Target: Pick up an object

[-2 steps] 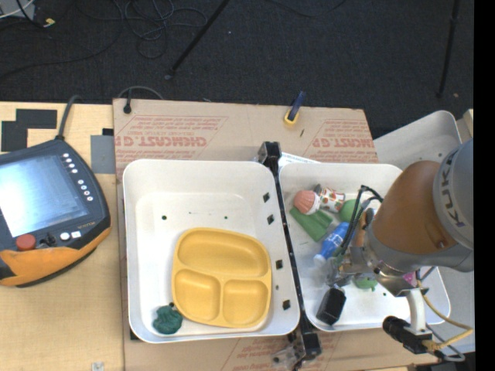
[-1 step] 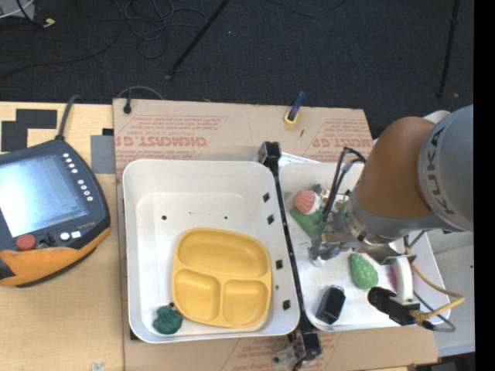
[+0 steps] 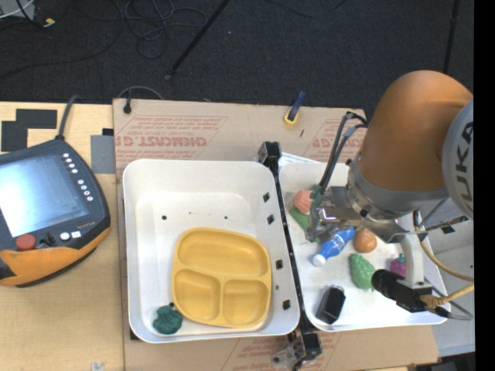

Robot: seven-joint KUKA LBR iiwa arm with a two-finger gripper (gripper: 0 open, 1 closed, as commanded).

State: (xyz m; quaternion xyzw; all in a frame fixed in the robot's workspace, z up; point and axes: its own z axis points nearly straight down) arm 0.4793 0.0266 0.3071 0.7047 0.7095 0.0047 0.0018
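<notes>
My gripper (image 3: 323, 221) hangs low over the right bin (image 3: 363, 319), under the big orange wrist band. It is just above the top end of a small blue and white bottle (image 3: 334, 246) that lies flat. A pink object (image 3: 302, 202) sits to its left, partly hidden by the gripper body. An orange-brown ball (image 3: 365, 242), a green lumpy toy (image 3: 360, 270), a purple piece (image 3: 398, 267) and a black block (image 3: 330, 304) lie around it. Nothing is visibly held.
The left bin (image 3: 147, 207) holds a yellow divided tray (image 3: 223, 277) and a dark green lump (image 3: 166, 320) at its front left corner. A black divider rail (image 3: 280, 230) separates the bins. A teach pendant (image 3: 46, 207) rests on the bench at far left.
</notes>
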